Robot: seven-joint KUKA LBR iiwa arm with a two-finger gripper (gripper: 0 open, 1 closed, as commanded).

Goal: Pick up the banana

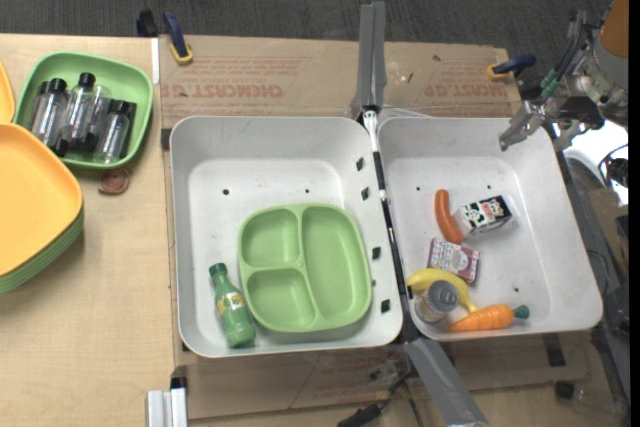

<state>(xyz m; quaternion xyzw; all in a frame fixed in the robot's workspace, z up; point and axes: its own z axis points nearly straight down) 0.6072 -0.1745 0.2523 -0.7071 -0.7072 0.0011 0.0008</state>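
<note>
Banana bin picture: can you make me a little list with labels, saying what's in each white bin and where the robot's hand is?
left bin: green divided tray, green bottle beside it
right bin: banana, carrot, sausage, small cow-print carton, pink packet, small jar
banana spot: near the bin's front left corner, touching the jar
gripper: over the right bin's back right corner, far from the banana
banana picked up: not yet

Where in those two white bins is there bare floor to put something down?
Left bin: the back strip behind the green tray. Right bin: the back half, above the sausage and carton. Crowded: the near corner with the banana and carrot.
</note>
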